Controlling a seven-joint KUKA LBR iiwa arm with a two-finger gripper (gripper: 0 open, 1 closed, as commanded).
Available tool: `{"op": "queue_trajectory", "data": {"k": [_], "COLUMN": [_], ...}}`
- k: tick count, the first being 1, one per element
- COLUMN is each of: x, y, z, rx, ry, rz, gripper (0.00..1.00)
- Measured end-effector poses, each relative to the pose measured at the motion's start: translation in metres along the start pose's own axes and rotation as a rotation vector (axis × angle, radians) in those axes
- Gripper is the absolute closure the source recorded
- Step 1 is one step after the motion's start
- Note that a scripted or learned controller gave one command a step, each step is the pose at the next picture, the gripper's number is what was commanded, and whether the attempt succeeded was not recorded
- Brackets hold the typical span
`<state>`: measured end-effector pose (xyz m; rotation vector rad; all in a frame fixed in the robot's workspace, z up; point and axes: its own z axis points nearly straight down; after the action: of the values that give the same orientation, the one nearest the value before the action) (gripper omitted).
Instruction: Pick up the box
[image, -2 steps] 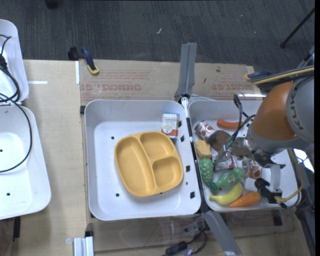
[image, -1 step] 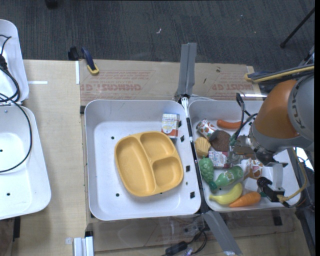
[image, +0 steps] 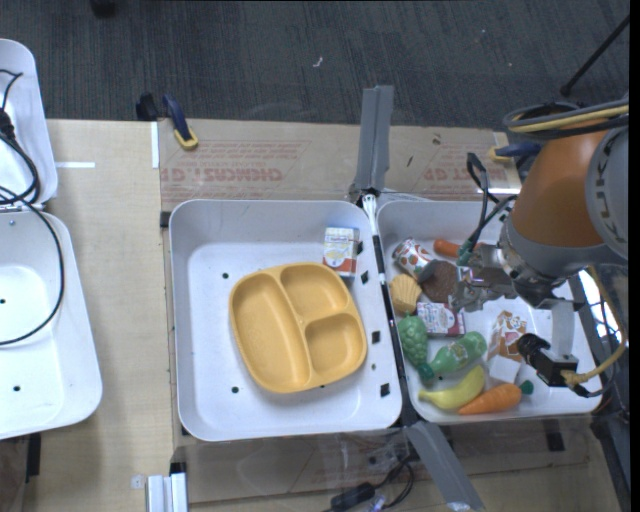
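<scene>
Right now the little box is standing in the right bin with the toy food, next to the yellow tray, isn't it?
Not quite. The camera view shows the little box standing in the left bin, next to the yellow tray. The toy food is in the right bin.

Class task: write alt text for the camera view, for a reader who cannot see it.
A grey and orange arm reaches over the right bin of toy food. The left bin holds a yellow divided plate and a small box.

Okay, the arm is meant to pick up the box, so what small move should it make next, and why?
Probably shift left across the divider: the gripper hangs over the cluttered right bin, while the box stands in the left bin, beside the yellow tray.
</scene>
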<state>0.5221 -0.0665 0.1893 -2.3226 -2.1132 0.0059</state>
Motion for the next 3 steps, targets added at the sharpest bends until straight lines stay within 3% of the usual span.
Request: {"op": "queue_trajectory", "data": {"k": [1,2,3], "x": [0.0,-0.04,-0.02], "y": [0.0,0.045,0.079], "z": [0.0,0.045,0.093], "rx": [0.0,0.001,-0.01], "ry": [0.0,-0.001,0.001], "rz": [0.001,0.227,0.32], "gripper": [0.0,0.0,0.0]}}
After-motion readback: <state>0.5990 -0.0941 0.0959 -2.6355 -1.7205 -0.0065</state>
